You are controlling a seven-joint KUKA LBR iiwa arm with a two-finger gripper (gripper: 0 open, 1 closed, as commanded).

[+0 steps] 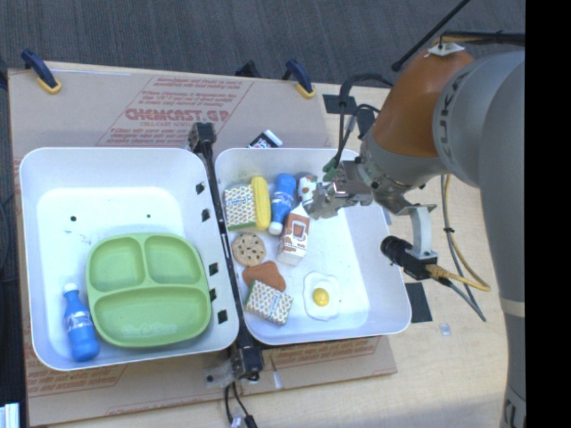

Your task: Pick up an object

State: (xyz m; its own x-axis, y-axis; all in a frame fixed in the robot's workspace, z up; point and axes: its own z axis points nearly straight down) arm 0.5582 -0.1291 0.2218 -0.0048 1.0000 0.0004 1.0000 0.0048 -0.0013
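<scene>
Pincer (323,200) hovers low in the right bin (379,301), just right of the milk carton (295,236) (open or closed, I cannot tell). Approach step, I reckon; next, settle over the carton.

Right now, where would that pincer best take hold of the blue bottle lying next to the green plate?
Across its middle, coming straight down. The blue bottle lies flat between the green plate and the bin wall, so its long sides are narrow enough to pinch, though the gap looks tight.

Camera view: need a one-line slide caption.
KUKA arm's gripper low over the right bin of toy food; green divided plate and blue bottle in the left bin.
</scene>
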